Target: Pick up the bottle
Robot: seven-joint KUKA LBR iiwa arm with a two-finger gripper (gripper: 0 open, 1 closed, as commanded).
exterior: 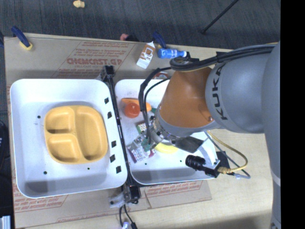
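We have our arm (pixel 190 104) low over the right bin (pixel 164 178), its bulk covering the gripper so we cannot tell its state, reaching among clutter for a bottle we cannot pick out, so next we likely need a confirmed grasp before lifting.

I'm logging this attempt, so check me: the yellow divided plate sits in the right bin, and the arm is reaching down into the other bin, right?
Not quite. The camera view shows the yellow divided plate in the left bin, not the right one. The arm is reaching down into the other bin, the right bin, among the small items there.
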